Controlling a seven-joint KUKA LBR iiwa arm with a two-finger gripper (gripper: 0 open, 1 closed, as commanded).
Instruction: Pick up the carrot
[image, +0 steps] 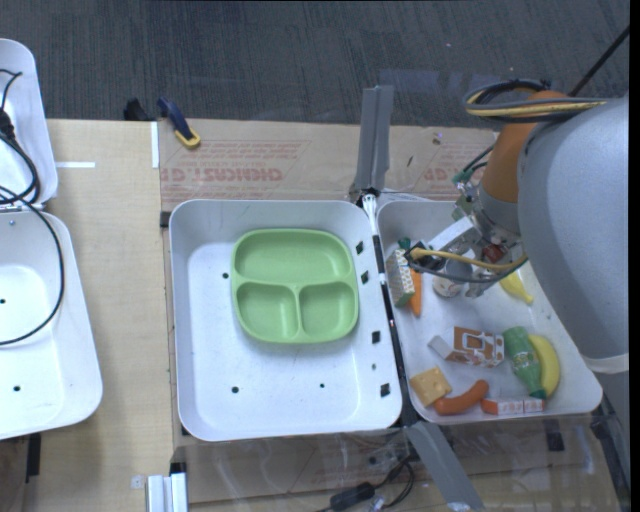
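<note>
A wooden bench holds two white bins side by side. The left bin has a green tray with three sections in it. The right bin is full of toy food, and the carrot lies near its left wall, close to the far left corner. The carrot is orange with a green top, and it points along that wall — top toward the far edge, tip toward the near edge. The big grey arm comes in over the bin's right side. Its gripper hangs low just right of the carrot, above a small banana. I cannot tell whether the claw is wide or closed, and nothing seems caught in it — the carrot is on the bin floor.
</note>
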